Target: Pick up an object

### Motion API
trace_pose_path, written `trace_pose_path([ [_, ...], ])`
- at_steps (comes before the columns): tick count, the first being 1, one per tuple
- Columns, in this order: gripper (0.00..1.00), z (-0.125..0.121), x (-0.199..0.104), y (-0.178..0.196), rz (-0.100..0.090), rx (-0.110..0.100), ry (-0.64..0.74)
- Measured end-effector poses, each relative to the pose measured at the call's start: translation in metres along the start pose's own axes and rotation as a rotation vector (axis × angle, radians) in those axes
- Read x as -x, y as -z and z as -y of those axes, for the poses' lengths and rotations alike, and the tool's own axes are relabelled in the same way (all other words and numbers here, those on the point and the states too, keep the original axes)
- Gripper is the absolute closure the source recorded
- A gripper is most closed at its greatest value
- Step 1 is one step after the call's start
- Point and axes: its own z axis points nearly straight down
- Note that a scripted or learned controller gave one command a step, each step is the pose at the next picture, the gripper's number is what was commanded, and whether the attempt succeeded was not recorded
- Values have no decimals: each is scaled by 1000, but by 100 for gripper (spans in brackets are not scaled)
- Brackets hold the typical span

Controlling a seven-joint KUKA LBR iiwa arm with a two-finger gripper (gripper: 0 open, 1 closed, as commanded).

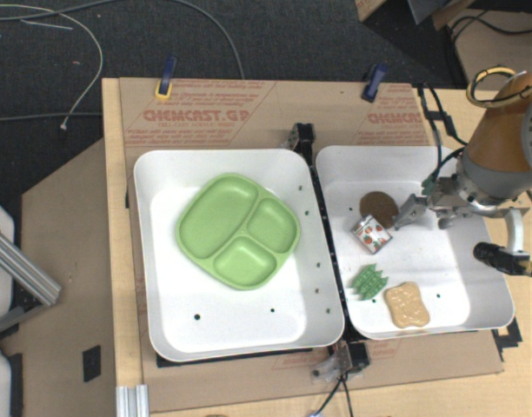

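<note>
Glossy green plate (238, 230) (3 compartments).

Arm (501, 137) in from right, orange band above wrist, grey wrist low over right side. Gripper (411, 212) points left; jaws' state can't be read.

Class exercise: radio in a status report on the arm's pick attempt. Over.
Gripper low in right bin, beside brown disc. Nothing seen gripped. Small carton close by.

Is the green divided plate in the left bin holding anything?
Empty: the green divided plate lies flat, all three compartments bare.
</note>
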Motion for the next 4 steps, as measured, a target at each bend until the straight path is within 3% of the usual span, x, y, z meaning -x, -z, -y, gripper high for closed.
trace_pose_path([
  [1,100,-2,0,16,2,9,0],
  [2,100,-1,-1,80,5,15,2],
  [4,100,-5,-2,167,5,13,2],
])
